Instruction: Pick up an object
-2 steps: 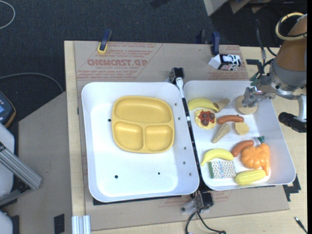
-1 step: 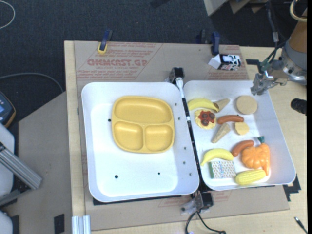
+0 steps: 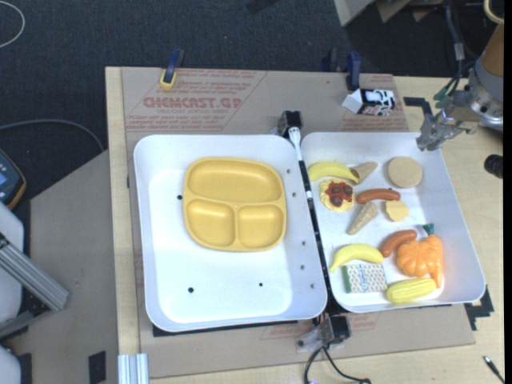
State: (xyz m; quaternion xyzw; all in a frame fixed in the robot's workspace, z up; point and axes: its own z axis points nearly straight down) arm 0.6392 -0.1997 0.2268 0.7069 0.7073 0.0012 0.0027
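Dark blue-grey carpet surrounds a light brown wooden bench (image 3: 240, 94) that carries red printed letters near its far edge. On this bench two shallow white plastic bins stand side by side and touch along the middle.

From the single camera above, the left white bin (image 3: 160, 278) holds a yellow plastic plate with three compartments (image 3: 235, 203), which lies flat in the far half of the bin. The right white bin (image 3: 460, 238) holds toy food. A yellow plastic banana (image 3: 332, 170) lies at its far left, and just below it sits a small yellow disc with red pieces on top (image 3: 338, 194). A red-brown toy sausage (image 3: 378, 195) is to the right of this disc, and a round tan toy biscuit (image 3: 405, 172) lies further toward the far side. A pale wedge-shaped toy piece (image 3: 362, 217) lies near the middle. A second yellow banana (image 3: 357, 254) is near the front, beside a small white and green box (image 3: 366, 278). An orange toy pumpkin (image 3: 421, 256) touches a second red-brown sausage (image 3: 398, 242), and a yellow corn cob (image 3: 412, 290) lies in front of them.

The grey metal gripper (image 3: 432, 137) hangs over the far right corner of the right bin, near its rim, well apart from the toys. Nothing is between its fingers; whether they are apart or together cannot be told.
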